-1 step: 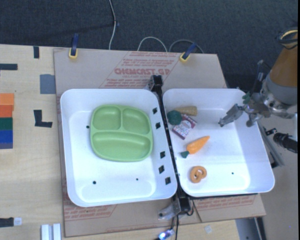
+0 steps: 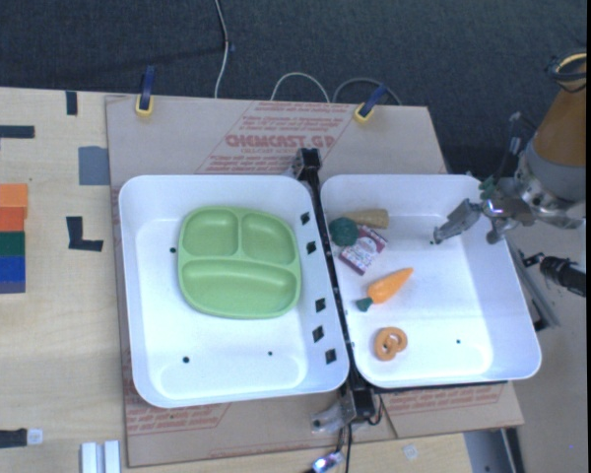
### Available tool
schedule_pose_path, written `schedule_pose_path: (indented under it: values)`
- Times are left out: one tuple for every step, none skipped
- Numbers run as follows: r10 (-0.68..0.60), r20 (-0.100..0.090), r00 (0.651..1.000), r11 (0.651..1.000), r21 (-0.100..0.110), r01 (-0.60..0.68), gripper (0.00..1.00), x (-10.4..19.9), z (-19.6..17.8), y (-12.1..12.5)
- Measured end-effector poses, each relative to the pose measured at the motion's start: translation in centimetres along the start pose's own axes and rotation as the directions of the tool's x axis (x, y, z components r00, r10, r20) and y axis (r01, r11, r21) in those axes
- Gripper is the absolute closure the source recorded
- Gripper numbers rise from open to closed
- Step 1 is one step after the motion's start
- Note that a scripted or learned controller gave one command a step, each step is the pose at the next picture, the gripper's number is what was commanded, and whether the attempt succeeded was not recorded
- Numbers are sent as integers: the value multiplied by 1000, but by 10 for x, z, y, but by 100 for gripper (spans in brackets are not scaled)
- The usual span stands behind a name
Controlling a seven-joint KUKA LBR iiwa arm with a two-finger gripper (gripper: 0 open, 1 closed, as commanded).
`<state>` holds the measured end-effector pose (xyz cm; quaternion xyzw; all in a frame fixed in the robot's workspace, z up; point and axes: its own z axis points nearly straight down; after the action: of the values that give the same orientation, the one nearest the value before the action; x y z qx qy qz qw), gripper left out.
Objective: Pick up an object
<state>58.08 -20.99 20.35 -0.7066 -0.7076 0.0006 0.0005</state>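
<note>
Gripper: over right bin, upper right; finger state could not be told | carrot, pretzel: in bin, apart | green tray: left bin

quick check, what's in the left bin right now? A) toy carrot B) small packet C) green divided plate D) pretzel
C: the green divided plate lies alone in the left bin; the toy carrot, pretzel and small packet all lie in the right bin.
</note>
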Motion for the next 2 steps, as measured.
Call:
schedule_pose_path:
  values:
    - [0, -1, 1000, 1000, 4, 0, 0, 5, 48, -8]
    - [1, -1, 1000, 1000, 6, -1, 0, 5, 110, -17]
